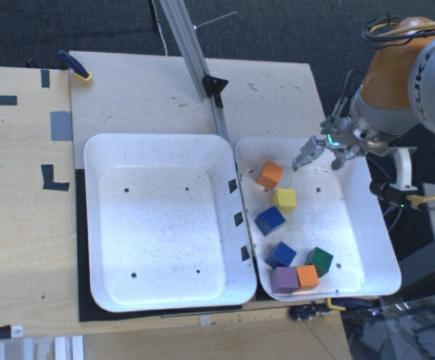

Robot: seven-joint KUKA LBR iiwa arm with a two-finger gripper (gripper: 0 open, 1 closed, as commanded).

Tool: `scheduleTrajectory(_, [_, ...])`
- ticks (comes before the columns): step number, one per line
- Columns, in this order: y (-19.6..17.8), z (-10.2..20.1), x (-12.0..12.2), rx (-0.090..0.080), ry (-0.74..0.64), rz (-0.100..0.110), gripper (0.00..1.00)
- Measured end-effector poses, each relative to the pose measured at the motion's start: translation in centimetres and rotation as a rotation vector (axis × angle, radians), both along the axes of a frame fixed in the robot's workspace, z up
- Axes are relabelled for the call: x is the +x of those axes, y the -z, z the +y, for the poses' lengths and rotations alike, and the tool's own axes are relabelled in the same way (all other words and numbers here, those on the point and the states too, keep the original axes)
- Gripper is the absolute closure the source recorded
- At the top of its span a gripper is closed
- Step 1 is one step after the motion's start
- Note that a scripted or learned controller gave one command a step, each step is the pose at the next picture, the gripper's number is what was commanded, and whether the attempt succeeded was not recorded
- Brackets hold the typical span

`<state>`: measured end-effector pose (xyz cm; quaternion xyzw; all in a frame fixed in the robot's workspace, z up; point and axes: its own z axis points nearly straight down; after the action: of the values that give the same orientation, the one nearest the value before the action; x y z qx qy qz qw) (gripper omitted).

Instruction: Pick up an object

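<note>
Several small blocks lie in the right bin. An orange block sits near its top left, with a yellow block just below it and a blue block under that. Lower down are another blue block, a green block, a purple block and a small orange block. My gripper hangs over the bin's upper right part, to the right of the orange block and apart from it. Its two fingers are spread, with nothing between them.
The left bin stands beside the right one, sharing a middle rim. A grey metal bar slants down from the top to the bins' junction. A blue and yellow tool lies on the bench at the upper left.
</note>
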<state>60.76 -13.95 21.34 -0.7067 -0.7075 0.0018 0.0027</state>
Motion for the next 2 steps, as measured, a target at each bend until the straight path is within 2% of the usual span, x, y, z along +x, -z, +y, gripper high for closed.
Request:
scheduleTrajectory(1, [-0.3,0.0,0.1,-0.001,-0.001,-0.005,0.0])
scheduleTrajectory(2, [4.3,-0.5,0.4,-0.002,0.0,0.0,0.0])
